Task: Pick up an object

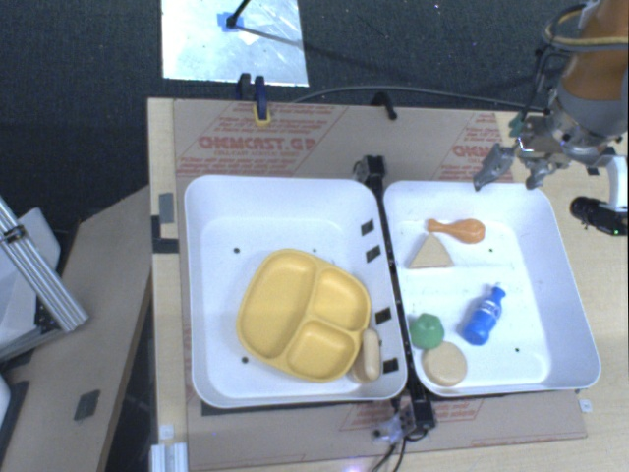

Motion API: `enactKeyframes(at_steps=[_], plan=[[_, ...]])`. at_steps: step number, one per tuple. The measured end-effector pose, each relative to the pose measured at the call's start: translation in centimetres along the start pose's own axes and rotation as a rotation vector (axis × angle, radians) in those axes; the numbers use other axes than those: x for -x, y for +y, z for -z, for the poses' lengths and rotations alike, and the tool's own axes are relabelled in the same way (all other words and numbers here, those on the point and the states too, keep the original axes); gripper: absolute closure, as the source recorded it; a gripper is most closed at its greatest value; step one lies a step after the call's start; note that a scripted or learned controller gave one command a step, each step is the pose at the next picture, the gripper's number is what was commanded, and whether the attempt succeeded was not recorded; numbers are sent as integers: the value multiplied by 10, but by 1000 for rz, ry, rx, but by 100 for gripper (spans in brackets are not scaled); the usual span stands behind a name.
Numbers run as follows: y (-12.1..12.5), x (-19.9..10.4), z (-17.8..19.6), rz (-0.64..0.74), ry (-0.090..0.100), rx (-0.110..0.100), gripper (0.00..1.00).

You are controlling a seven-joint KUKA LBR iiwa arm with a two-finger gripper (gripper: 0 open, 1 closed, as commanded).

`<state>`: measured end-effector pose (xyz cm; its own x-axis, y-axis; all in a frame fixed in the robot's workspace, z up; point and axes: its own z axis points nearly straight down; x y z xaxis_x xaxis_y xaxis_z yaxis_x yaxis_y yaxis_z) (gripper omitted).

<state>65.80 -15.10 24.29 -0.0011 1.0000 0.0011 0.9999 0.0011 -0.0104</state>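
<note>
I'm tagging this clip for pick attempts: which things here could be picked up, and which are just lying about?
Could be picked:
orange drumstick
tan wedge
blue bottle
green piece
beige disc
bread roll
yellow tray
The claw hovers above the right bin's far rim.

Lying about:
clamp
foil sheet

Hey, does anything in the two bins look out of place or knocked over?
Only a tan bread roll, wedged between the yellow divided plate and the left bin's wall. The blue bottle lies on its side.

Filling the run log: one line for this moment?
gripper: open, above right bin's far edge | holding: nothing | bottle: in bin
</note>
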Motion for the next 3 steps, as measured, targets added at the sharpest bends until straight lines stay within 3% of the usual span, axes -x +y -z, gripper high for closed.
enactKeyframes(at_steps=[1, 3], plan=[[2, 0, 8, 2, -2, 12, 0], [3, -9, -83, 3, -1, 9, 0]])
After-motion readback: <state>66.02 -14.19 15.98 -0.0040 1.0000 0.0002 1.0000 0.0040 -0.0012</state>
